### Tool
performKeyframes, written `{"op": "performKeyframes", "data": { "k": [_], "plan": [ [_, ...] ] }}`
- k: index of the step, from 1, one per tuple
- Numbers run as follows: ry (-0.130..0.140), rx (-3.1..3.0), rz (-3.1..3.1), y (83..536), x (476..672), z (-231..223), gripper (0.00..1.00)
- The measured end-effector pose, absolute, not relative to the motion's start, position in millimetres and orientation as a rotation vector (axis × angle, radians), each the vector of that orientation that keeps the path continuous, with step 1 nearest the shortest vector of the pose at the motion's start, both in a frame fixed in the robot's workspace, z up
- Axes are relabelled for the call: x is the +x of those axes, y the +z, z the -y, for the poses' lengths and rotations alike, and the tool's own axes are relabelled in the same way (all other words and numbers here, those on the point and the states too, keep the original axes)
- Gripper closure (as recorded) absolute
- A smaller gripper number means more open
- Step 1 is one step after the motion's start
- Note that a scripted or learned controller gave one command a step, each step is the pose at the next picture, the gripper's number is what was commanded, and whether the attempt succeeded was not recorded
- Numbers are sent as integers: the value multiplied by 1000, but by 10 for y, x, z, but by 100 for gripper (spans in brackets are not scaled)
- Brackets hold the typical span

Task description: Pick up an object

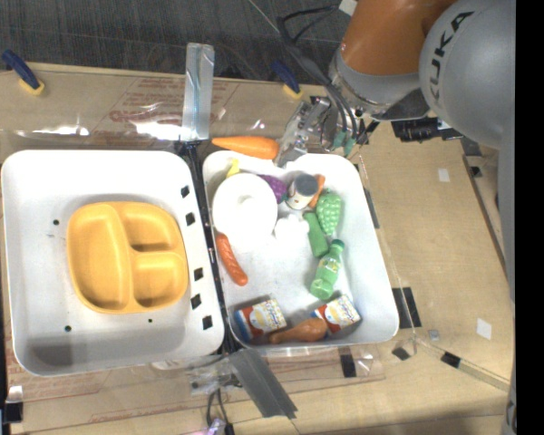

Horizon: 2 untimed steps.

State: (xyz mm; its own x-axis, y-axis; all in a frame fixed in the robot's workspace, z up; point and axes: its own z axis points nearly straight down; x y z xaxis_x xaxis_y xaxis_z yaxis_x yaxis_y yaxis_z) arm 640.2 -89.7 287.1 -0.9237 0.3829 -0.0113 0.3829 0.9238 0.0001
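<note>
Along the bottom edge of the right bin [381, 284] lie two small packets with red and white labels [265, 316] [341, 313], with a brown sausage-like piece [299, 332] between them. Just above, a green bottle [326, 270] slants up the right side, and a second green toy [325, 216] lies beyond it. On the left side of this bin a red-orange chilli or sausage shape [230, 259] lies along the wall, with a white round plate or lid [245, 202] above it and a purple piece [274, 187] at its upper edge. The left bin [27, 243] holds a yellow divided tray [127, 254].

Farther up, an orange carrot [245, 146] rests across the top rim of the right bin. The gripper [297, 141] sits just right of the carrot's tip, above the bin's upper edge; whether it is parted or closed I cannot tell, and nothing can be seen held in it.

This looks like the approach step: no object has been lifted. The carrot is the nearest candidate, so the next move would likely call for lining up over it and descending squarely, since it rests on a rim and could roll.
</note>
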Motion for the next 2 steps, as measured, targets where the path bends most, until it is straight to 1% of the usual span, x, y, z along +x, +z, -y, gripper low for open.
{"op": "performKeyframes", "data": {
  "k": [1, 2],
  "plan": [
    [0, 440, -3111, 2795, 6401, 732, 100],
    [-1, 434, -3108, 2910, 6411, 731, 100]
  ]
}}
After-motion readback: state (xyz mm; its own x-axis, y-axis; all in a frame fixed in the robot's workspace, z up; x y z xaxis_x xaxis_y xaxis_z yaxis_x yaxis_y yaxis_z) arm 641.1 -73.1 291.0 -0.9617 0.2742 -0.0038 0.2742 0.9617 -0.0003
